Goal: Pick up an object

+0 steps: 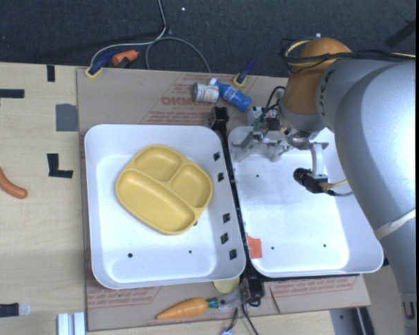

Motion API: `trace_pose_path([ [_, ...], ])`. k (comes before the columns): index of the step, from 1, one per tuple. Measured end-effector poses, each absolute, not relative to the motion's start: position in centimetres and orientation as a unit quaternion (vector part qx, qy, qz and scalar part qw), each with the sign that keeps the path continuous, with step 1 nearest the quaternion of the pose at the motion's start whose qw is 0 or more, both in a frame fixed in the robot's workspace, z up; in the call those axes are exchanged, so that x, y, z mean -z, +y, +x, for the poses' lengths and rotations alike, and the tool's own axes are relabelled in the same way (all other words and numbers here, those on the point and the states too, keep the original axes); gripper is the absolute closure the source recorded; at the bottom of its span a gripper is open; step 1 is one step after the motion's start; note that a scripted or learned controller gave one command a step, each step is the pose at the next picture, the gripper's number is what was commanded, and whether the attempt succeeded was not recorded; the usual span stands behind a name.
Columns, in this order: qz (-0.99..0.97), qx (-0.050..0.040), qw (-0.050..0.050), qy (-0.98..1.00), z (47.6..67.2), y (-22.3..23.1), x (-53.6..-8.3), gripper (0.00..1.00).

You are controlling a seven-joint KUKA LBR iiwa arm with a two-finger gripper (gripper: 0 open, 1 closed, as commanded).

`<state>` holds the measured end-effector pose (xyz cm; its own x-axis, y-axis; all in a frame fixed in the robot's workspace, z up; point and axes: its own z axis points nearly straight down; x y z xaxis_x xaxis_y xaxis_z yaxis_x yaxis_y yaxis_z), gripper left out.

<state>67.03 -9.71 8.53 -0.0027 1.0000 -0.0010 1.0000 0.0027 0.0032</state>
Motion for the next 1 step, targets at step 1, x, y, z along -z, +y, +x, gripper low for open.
trace_pose_path([
  [1,0.707,0.0003,0.001,0.707,66.88,-9.57,-8.54,0.00],
])
